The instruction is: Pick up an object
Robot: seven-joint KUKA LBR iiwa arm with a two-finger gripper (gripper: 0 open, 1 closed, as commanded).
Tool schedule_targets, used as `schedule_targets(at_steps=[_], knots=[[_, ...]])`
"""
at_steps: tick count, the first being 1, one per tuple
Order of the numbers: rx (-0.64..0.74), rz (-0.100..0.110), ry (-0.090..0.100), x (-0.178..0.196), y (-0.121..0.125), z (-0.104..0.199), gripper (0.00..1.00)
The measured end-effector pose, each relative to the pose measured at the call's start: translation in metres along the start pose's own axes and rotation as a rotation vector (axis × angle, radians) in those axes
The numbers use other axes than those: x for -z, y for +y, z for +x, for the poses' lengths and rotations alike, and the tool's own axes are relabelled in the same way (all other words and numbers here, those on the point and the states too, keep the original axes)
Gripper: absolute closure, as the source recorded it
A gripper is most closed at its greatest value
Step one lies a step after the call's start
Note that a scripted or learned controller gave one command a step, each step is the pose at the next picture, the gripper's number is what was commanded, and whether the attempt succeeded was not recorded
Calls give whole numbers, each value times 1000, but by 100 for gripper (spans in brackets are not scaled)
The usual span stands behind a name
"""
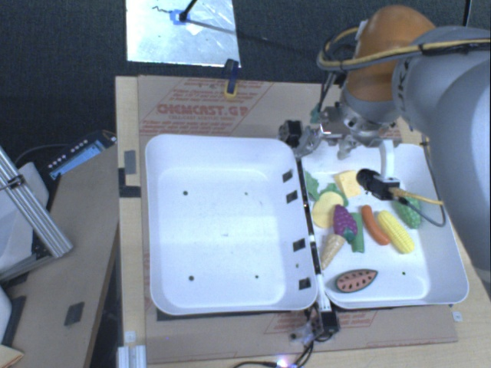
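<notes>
In the camera view, two shallow white bins sit side by side on a cardboard-covered tabletop (199,106). The left bin (165,282) has bare white floor with a few small dark dots. The right bin (445,282) carries a cluster of toy foods.

The arm (445,75) comes in from the right, its orange band (387,41) above the wrist, and the claw (330,140) hangs over the far left corner of the right bin, just beside the divide between the two bins. How the claw stands, spread or pressed together, cannot be told from this angle, and nothing can be seen pinched in it.

The toys lie nearer the camera than the claw, apart from it. A yellow cheese wedge (349,182) is the closest to it, with a green leaf piece (312,184) to the left by the bin wall. Below them sit a pale round slice (326,205) and purple grapes (344,222), touching. An ice-cream cone (331,248) points toward the near left corner. To the right lie an orange carrot (374,225), a yellow corn cob (396,230) just beside it, and a green vegetable (408,215) partly under a cable. A watermelon slice (356,280) lies alone near the front wall.
</notes>
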State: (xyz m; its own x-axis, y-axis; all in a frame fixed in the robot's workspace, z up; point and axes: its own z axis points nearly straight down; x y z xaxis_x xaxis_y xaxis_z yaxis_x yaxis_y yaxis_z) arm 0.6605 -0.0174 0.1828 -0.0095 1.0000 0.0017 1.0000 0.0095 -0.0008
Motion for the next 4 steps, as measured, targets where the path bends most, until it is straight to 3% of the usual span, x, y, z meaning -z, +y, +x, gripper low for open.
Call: schedule_targets(at_steps=[1, 2, 3, 4], knots=[[-1, 2, 0, 1, -59, 63, 0], [-7, 1, -1, 1, -89, 69, 0], [3, -10, 4, 92, -104, 146, 0], [0, 5, -1, -8, -93, 203, 0]])
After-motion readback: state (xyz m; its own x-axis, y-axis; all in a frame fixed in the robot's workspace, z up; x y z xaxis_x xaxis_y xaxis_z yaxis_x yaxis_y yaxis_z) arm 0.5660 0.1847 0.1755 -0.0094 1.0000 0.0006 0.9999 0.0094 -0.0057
